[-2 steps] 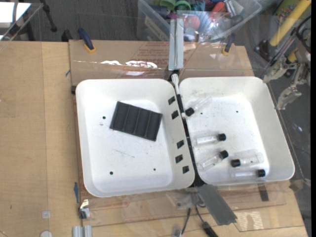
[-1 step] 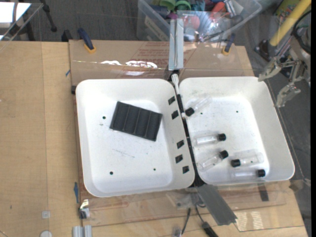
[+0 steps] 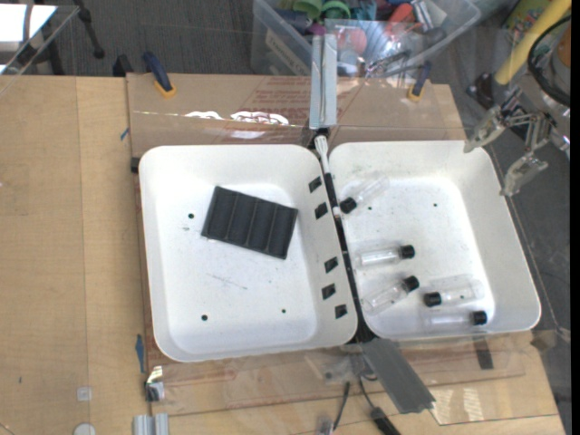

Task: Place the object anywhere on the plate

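Plate: the dark, flat, rectangular plate [image 3: 250, 222] lies in the left bin [image 3: 172, 329], in the upper middle of its floor, turned at a slight slant. Its top is matte charcoal, ribbed by shallow grooves into about four bands.

Objects: clear plastic vials with black caps lie in the right bin [image 3: 507, 270], well apart from the plate, across the divider [image 3: 328, 243] between the bins. All lie on their sides.

Vial nearest the plate: one capped vial [image 3: 361, 193] sits in the upper left of the right bin, just beside the divider, cap toward the plate.

Middle vials: a second vial [image 3: 385, 256] lies lower, cap pointing away from the plate; a third vial [image 3: 391, 292] lies just below it, tilted.

Far vials: a fourth vial [image 3: 450, 294] and a fifth vial [image 3: 458, 317] lie close together at the lower right, farthest from the plate.

Bins: shallow, white, smooth plastic, rounded corners, small dark dots on the floors, faint scuffs.

Divider: raised white ridge carrying a row of small black tabs.

Tabletop: pale wood [image 3: 63, 243], with brown cardboard behind the bins.

Background: a clear tub of coloured toys [image 3: 362, 7], above and right of the plate.

Pincer: thin metal fingers [image 3: 507, 157] hang over the right bin's upper right corner, far from the plate; how wide they stand cannot be told, and nothing is seen between them.
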Available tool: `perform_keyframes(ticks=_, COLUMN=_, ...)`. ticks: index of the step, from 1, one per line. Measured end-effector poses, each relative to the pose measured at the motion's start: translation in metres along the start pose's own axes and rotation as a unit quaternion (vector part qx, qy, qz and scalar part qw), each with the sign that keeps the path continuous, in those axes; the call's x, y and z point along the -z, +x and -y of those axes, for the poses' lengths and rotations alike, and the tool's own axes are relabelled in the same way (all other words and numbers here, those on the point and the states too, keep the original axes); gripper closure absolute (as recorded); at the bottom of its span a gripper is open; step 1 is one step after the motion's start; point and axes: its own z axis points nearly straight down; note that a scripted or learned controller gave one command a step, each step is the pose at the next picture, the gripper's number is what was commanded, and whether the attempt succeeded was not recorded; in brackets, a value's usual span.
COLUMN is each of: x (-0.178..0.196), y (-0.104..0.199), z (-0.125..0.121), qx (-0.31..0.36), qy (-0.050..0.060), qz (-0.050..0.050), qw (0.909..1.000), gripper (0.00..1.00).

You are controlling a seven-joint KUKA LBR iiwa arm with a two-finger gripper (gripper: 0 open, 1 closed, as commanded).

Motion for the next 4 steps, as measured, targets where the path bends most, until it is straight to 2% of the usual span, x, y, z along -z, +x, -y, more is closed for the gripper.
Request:
perform_keyframes(ticks=1, x=-0.0083, y=0.0008, z=-0.0001, qx=0.134, qy=-0.002, qz=-0.002, qw=0.9909, gripper=0.0)
perform_keyframes(ticks=2, x=-0.0053, y=0.0003, z=0.0001, qx=0.254, qy=-0.001, qz=0.0, qw=0.9671, gripper=0.0)
perform_keyframes(ticks=3, x=-0.0043, y=0.0002, z=-0.0005, qx=0.388, qy=-0.002, qz=0.001, qw=0.9217, gripper=0.0)
perform_keyframes(ticks=4, x=-0.0043, y=0.0006, z=0.0, qx=0.388, qy=-0.002, qz=0.0, qw=0.9217, gripper=0.0)
